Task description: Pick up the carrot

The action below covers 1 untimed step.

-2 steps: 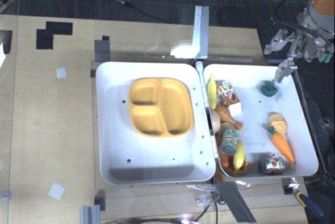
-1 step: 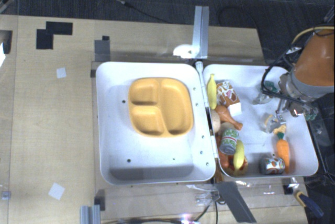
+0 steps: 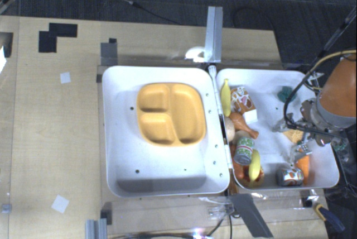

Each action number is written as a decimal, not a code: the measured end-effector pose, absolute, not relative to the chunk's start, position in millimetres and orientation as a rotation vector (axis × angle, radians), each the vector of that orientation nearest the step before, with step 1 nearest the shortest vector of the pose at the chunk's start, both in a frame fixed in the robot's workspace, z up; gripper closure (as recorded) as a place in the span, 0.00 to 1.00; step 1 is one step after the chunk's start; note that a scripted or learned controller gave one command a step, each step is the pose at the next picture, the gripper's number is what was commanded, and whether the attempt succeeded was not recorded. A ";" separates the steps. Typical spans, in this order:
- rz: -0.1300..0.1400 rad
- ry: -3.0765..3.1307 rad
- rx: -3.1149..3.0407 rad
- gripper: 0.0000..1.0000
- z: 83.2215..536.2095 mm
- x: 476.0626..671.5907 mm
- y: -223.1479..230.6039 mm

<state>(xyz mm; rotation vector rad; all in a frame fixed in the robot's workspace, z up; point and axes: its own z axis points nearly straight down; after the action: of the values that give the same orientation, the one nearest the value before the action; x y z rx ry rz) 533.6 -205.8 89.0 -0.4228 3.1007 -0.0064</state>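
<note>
The arm enters from the right edge, its orange band and grey wrist hanging over the right bin (image 3: 268, 72). The tool (image 3: 302, 149) points down near that bin's lower right corner, wrapped in dark cables. How far it is parted cannot be told from this angle, and nothing can be seen between its tips. The tool sits just above and to the left of the carrot (image 3: 304, 167), a short, tapered orange piece lying at the bin's lower right; whether the two touch cannot be told.

Just beside the carrot to the left lies a shiny, crumpled-looking metallic object (image 3: 289, 177). Along the right bin's left wall lie a smooth yellow banana (image 3: 225, 97), a printed red and white package (image 3: 241, 99), an orange-brown piece of toy food (image 3: 243, 123), a small can with a green label (image 3: 244, 151) and a second, smaller yellow banana (image 3: 255, 166). A teal object (image 3: 285, 93) rests near the upper right of the bin.

The left bin (image 3: 120, 126), smooth white plastic with rounded corners, holds a glossy yellow divided plate (image 3: 170, 113) with three compartments. Both bins rest on a pale wooden table (image 3: 50, 137).
</note>
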 end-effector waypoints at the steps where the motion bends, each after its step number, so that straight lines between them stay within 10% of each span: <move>1: -0.017 3.086 -0.419 0.00 91.3 504.5 -189.4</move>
<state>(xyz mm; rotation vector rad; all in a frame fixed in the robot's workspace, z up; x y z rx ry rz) 504.5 -189.4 91.3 -0.4191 3.0861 -0.0169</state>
